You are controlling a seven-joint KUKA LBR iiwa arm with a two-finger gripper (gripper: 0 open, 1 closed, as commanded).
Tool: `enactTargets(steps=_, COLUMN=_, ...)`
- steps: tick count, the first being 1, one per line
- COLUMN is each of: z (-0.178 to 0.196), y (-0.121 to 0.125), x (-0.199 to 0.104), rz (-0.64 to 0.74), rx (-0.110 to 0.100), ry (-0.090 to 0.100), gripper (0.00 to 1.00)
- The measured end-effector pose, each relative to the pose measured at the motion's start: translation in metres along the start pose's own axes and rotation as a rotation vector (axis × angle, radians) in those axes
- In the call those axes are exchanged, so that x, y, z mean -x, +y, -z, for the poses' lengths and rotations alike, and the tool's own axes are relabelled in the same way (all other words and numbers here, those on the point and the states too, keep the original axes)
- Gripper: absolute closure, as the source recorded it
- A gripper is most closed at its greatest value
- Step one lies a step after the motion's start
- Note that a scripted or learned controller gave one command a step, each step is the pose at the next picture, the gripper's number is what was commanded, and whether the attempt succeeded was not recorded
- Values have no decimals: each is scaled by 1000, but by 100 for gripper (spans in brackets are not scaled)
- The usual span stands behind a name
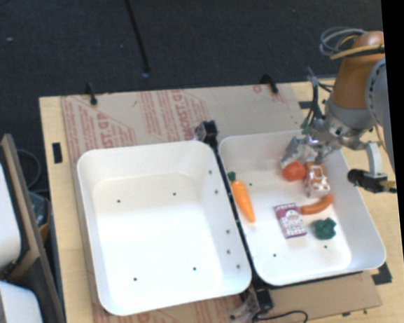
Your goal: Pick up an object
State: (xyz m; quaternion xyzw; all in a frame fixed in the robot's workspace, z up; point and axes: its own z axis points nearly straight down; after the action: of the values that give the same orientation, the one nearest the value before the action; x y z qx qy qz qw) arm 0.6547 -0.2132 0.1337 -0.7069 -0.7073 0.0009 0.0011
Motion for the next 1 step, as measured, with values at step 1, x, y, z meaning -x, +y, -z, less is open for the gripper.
enactTargets(steps=1, z=14, y=1, x=1, rz=0, rx=6, ry=-2, gripper=100)
